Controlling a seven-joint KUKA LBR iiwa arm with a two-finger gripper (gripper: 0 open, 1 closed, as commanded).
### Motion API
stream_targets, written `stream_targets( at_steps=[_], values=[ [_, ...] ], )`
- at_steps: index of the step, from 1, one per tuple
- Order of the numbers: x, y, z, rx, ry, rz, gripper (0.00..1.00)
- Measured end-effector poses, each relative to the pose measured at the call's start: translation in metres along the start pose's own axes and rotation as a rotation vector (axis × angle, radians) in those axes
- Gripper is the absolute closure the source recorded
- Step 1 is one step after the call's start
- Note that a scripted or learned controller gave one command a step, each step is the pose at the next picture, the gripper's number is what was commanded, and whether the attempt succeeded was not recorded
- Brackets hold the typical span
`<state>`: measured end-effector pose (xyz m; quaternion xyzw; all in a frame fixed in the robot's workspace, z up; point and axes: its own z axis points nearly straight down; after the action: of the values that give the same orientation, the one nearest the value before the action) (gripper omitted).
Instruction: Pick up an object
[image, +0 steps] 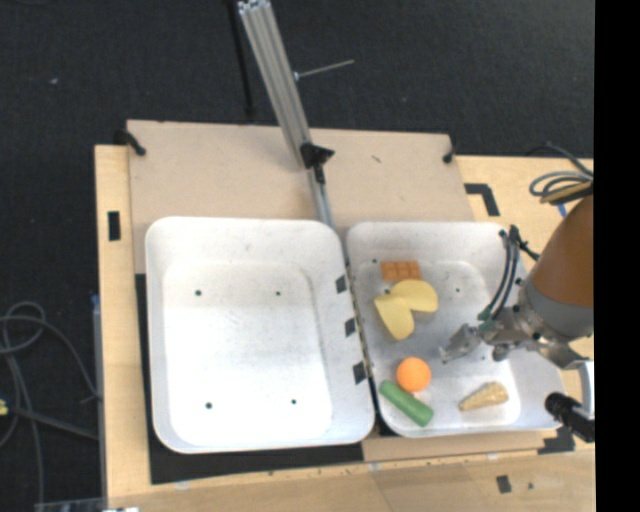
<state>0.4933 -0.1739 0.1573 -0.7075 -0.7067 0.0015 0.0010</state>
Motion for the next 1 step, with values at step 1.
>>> stream_targets(
  at_steps=[1],
  values=[
    [-0.0010, -0.0004, 0.0528, 0.000, 0.000, 0.000, 0.00]
  ],
)
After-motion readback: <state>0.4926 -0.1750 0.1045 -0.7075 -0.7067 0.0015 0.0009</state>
